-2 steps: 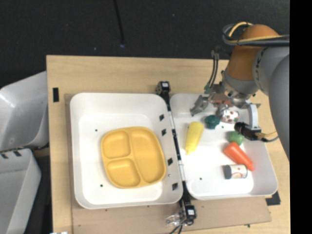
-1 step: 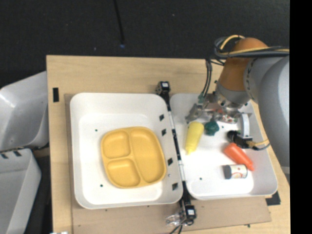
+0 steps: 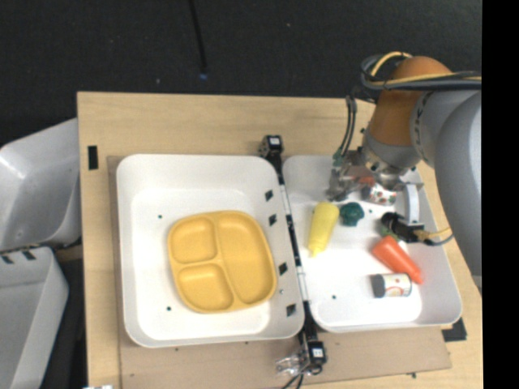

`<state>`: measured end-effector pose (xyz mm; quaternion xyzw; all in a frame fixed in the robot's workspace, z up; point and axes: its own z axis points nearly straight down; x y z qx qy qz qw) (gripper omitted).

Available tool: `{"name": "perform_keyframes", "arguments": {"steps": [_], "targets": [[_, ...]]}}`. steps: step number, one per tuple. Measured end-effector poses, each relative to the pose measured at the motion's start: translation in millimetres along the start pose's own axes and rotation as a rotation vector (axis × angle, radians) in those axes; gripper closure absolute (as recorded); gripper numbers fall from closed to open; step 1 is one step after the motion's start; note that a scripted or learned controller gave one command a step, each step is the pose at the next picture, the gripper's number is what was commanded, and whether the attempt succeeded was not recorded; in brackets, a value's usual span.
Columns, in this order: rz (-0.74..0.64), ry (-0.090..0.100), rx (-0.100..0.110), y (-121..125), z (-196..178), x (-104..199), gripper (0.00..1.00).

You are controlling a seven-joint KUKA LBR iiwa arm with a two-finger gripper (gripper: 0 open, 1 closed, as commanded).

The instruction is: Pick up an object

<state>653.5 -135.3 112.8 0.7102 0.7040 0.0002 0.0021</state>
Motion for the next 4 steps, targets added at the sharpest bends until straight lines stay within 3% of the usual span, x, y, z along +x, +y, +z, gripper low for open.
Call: {"name": "perform_keyframes", "arguments": {"steps": [3,4], "targets": [[-0.011,0.001,-0.004,-5.7,-148.3,-4.8,1.00],[-0.013,0.002,0.003,-2.7,-139.1,49.2,1.00]]}}
